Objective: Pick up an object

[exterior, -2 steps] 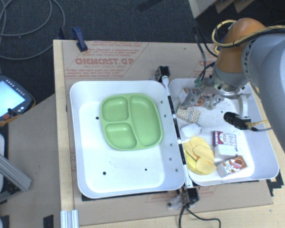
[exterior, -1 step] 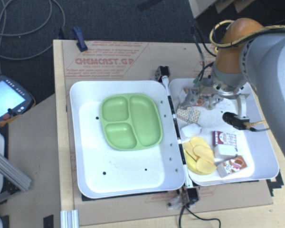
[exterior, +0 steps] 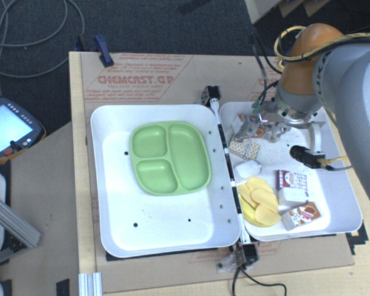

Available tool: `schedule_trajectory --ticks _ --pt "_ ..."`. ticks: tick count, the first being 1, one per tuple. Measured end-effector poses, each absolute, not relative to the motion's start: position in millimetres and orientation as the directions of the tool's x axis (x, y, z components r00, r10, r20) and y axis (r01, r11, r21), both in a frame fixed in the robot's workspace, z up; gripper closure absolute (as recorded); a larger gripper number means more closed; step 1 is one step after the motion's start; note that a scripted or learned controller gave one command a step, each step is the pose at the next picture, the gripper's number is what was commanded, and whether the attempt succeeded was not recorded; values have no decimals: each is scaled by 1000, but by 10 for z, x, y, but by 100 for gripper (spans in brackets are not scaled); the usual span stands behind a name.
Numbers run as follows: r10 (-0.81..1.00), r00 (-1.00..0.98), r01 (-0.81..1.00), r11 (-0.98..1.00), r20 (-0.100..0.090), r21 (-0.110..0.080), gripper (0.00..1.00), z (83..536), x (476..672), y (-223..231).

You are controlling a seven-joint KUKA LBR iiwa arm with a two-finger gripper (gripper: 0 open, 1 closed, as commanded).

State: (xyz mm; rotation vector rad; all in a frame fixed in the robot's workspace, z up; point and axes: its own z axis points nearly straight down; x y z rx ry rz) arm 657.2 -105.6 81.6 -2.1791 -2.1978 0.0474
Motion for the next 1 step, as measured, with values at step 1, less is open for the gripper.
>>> schedule_trajectory --ticks 1 --pt "1000 -5 999 5 4 -53 0 820 6567 -1026"
